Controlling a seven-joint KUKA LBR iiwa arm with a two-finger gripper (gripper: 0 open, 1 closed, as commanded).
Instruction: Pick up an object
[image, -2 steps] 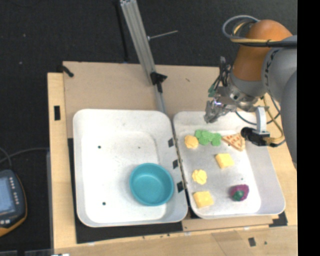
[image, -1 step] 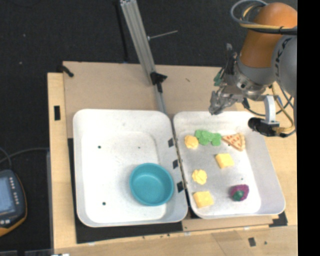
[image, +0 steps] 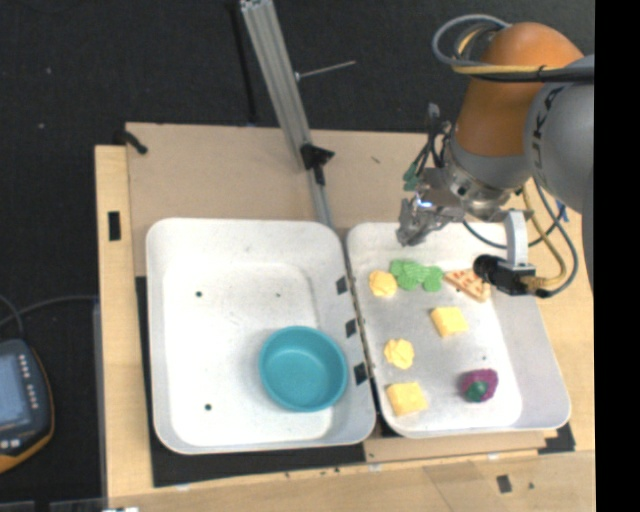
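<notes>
While the arm hangs over the far end of the right bin, the nearest things lie along the front of the bench: a yellow block (image: 406, 398) sits close to the front rim of the right bin (image: 545, 400), and a purple and green piece (image: 480, 385) lies to its right, well apart from it. Across the divide, a teal bowl (image: 303, 368) stands upright in the left bin (image: 190, 260), toward that bin's front right corner, near the wall shared with the other bin. Farther back in the right bin, a small yellow lump (image: 399, 352) lies near the left wall, and a yellow cube (image: 449, 321) rests beyond it, toward the middle. Farther still, a yellow rounded piece (image: 383, 284) sits just beside a green leafy piece (image: 416, 275); whether they touch cannot be told. To the right of the green one lies an orange pizza-like wedge (image: 465, 283), close to a black part of the arm's cabling. Above the far left part of this bin hangs the gripper (image: 413, 234), its tips pointing down just beyond the green piece; whether its claw is spread or pressed together cannot be told, and nothing can be seen pinched in it. Behind the bins a grey metal post (image: 285, 95) slants up from the brown bench board (image: 220, 170)
</notes>
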